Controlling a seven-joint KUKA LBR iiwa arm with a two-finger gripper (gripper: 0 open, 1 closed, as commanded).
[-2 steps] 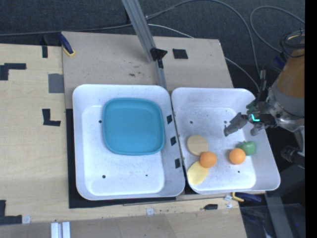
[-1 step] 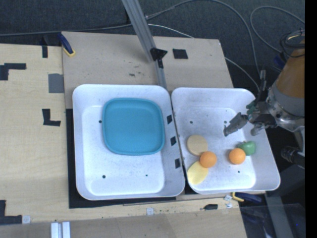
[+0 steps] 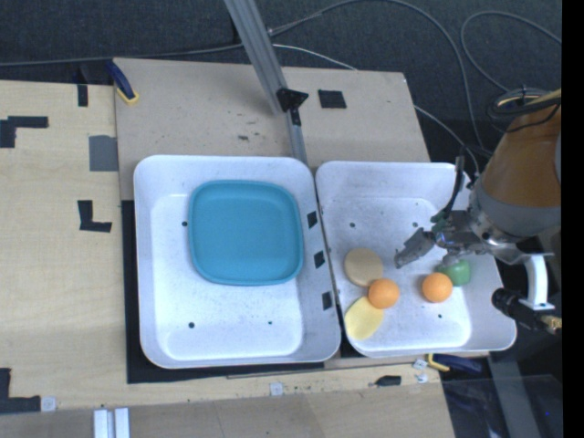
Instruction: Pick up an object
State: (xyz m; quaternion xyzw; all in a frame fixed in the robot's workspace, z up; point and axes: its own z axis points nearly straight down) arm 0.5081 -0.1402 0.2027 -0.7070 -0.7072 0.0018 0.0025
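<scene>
1. Orange ball point(image 3: 437, 286) sits lower right of frame, in the right bin point(image 3: 383, 185).
2. Gripper point(image 3: 427, 242) hovers just above-left of it; finger spread: cannot tell.
3. Green object point(image 3: 456, 271) touches the ball's upper right.

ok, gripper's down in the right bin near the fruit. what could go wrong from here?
1. Crowding: the gripper sits among the tan disc, two orange balls and a green object, so closing may nudge one away rather than catch it.
2. The green object is partly hidden under the wrist, making it a poor target.
3. The balls would likely roll if clipped, perhaps against the yellow piece.
</scene>
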